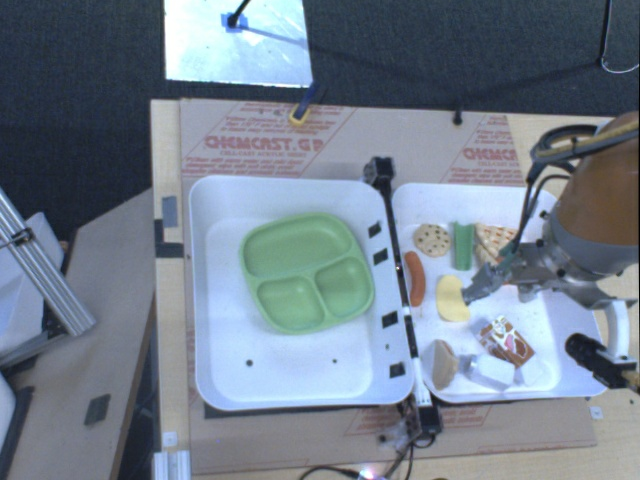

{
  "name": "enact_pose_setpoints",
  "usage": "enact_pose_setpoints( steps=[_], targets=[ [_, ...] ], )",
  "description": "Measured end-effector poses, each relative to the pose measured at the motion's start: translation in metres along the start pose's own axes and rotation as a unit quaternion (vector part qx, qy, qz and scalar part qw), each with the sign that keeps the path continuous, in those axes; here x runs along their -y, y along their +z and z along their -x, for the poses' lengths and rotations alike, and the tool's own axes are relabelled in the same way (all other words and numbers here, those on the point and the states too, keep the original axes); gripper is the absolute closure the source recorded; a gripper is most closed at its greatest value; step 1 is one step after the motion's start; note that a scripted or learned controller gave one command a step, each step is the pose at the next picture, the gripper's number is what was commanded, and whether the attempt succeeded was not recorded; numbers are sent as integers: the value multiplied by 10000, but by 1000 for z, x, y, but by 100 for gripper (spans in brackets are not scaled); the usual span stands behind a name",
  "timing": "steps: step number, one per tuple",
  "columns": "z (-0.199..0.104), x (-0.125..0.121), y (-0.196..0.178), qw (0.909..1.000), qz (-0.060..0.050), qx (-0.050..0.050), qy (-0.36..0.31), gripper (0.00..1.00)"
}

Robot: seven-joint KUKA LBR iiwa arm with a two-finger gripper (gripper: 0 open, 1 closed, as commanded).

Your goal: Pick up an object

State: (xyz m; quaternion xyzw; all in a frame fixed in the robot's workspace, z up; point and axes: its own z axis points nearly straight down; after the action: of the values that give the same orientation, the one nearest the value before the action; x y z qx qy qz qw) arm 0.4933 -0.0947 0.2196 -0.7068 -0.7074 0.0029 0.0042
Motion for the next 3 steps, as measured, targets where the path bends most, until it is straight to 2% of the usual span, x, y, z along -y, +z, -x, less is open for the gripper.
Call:
enact_pose_setpoints(
  steps=[1, 2, 3],
  targets=[
    [0, -2, -5, 10000, 55, 7, -11, 0],
    [-5, 2, 56, 10000, 28, 3, -3, 0],
    [6, 2, 104, 10000, 94, 21, 2, 0]
  ],
)
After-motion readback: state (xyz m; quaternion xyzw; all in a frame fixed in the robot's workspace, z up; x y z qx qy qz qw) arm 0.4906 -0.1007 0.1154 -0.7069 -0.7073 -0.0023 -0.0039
